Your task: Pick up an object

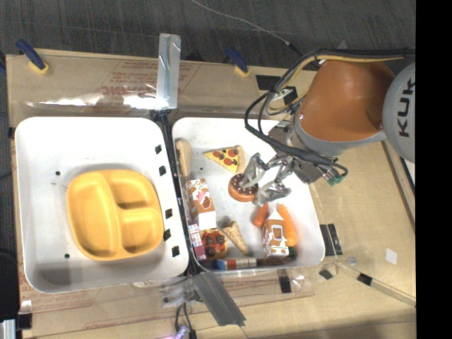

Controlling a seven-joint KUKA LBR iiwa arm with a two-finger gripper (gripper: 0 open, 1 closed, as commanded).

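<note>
A robot gripper (263, 179) hangs low in the right bin (307, 189), its fingers spread apart, gripping nothing. Directly beneath sits an orange donut (240, 188), beside a pizza slice (226, 157). A yellow tray (114, 214) fills the left bin (42, 140).

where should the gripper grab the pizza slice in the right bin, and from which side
Probably straight down over the pizza slice, closing across its two long sides near the middle. It lies flat on the floor of the right bin, crust toward the arm and tip pointing to the left bin, so the narrowing wedge fits between the fingers. Floor around it is bare; the gripper is just beside it, over the orange round piece.
</note>
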